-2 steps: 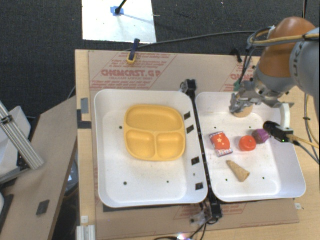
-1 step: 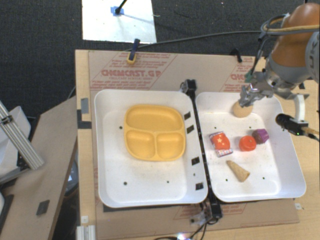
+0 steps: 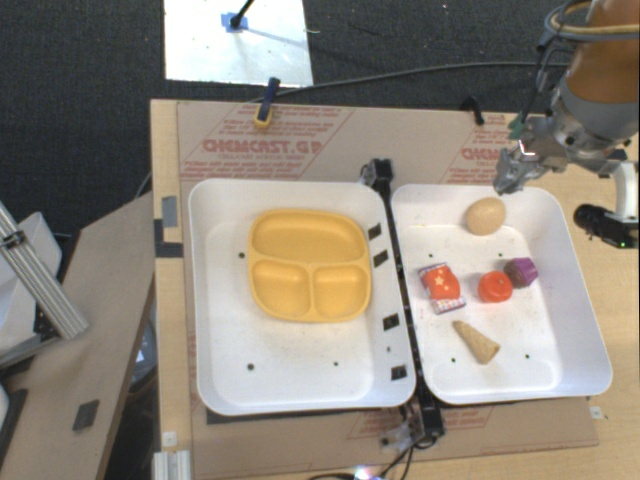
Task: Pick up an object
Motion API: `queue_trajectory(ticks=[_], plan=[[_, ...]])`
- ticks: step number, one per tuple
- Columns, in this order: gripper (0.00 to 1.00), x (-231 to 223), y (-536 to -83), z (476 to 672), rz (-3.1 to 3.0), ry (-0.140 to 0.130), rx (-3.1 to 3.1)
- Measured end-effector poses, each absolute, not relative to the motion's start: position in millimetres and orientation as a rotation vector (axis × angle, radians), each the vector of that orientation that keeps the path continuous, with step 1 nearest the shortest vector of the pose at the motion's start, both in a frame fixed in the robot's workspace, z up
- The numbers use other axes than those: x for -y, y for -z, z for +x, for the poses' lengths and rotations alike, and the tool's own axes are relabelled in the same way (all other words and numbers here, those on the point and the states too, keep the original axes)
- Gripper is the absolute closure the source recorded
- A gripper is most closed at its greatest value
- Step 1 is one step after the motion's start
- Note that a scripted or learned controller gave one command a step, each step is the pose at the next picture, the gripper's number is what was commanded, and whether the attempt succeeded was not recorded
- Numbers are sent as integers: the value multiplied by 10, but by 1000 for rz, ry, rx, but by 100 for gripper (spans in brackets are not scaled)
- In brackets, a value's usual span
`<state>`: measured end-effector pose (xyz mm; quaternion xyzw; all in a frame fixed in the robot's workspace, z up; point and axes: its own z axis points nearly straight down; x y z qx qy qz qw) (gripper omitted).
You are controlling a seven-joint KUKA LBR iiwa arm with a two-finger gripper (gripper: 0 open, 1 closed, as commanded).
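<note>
Down at the near edge of the right bin (image 3: 575,368), closest to us, lay a tan cone (image 3: 477,341), tip pointing toward the bin's far left. Just beyond it sat an orange-and-white packet (image 3: 440,284), then a round red piece (image 3: 495,287) touching a purple block (image 3: 520,271) toward the right wall. Up in the far corner region rested a beige egg-shaped object (image 3: 485,216). Right above it, at the far rim, hung the gripper (image 3: 507,181), low on the grey arm (image 3: 590,98) with its orange band; whether it was spread or pressed together I couldn't make out. Over in the left bin (image 3: 215,368), a yellow divided plate (image 3: 306,265) sat near the middle. Both bins rested on brown cardboard (image 3: 300,138) printed with red lettering, atop a pale wooden bench (image 3: 620,308). Dark carpet (image 3: 80,68) lay beyond, with a white sheet (image 3: 210,38) on it.
</note>
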<state>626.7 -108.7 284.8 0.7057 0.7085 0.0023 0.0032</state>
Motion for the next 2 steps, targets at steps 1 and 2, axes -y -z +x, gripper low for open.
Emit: queue_trajectory(ticks=[1,2], plan=[[100,525,-2837,6088,2211,-3,-2232],[100,103,-2793,5971,2212,-2,-2231]])
